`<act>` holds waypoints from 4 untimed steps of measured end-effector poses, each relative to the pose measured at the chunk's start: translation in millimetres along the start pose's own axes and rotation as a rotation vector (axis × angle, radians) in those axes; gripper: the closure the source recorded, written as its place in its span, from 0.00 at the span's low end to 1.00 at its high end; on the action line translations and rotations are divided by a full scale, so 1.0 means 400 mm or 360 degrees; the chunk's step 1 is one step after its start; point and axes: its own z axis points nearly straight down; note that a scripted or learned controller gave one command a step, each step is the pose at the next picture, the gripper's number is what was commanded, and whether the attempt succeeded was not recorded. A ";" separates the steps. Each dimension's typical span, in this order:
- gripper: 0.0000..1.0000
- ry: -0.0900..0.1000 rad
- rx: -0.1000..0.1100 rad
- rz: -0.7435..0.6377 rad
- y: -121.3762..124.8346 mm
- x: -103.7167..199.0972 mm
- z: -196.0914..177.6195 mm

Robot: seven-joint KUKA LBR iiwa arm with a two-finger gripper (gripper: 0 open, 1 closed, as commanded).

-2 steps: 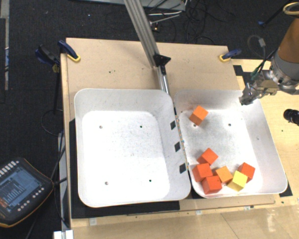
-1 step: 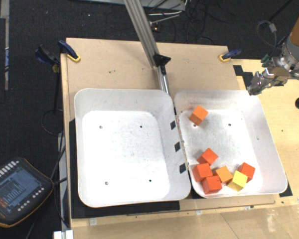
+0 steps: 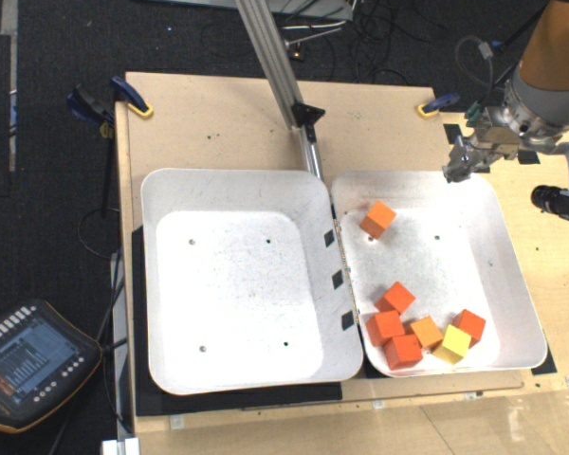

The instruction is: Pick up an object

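The right bin [image 3: 498, 245] holds several small blocks. One orange block [image 3: 378, 219] lies alone near its upper left. Lower down, red-orange blocks [image 3: 395, 300] cluster with a lighter orange block [image 3: 425, 332], a yellow block [image 3: 454, 342] and a red block [image 3: 468, 325]. My gripper [image 3: 458, 169] hangs over the bin's upper right corner, well away from every block, and nothing shows between its fingers.
The left bin [image 3: 171, 254] lies beside the right one. A slanted metal pole [image 3: 275, 55] comes down to the gap between the bins. Clamps [image 3: 133, 98] sit at the board's upper corners. A teach pendant [image 3: 28, 363] rests at the lower left.
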 end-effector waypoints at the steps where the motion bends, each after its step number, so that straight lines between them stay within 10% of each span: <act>1: 1.00 0.0000 -0.0001 -0.0003 0.026 0.142 -0.005; 4: 1.00 0.0001 0.0004 -0.0002 0.071 0.574 0.090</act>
